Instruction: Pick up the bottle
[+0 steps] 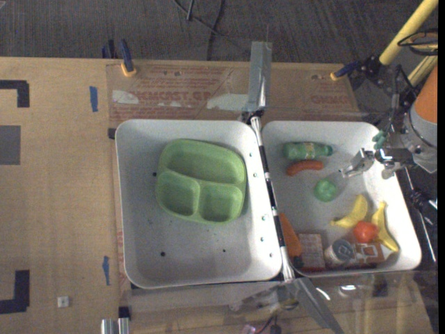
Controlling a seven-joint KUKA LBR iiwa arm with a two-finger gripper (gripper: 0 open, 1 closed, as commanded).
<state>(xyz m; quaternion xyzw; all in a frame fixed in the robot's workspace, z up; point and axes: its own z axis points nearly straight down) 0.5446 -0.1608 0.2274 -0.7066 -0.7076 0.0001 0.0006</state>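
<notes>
- Green plastic bottle [307,149] with a yellow band lying on its side near the far edge of the right shallow white bin [395,186].
- Two-finger metal gripper [361,165] over the right side of that bin, fingers narrowly parted with nothing between them, well apart from the bottle.
- Orange-red sausage-shaped toy [304,167] just beside the bottle, toward the near edge; round green ball [325,189] nearer still.
- Yellow bananas [354,213] and a red tomato-like ball [365,231] toward the near right corner.
- Green three-compartment plastic tray [201,180] in the left shallow white bin [139,207], toward its far edge.
</notes>
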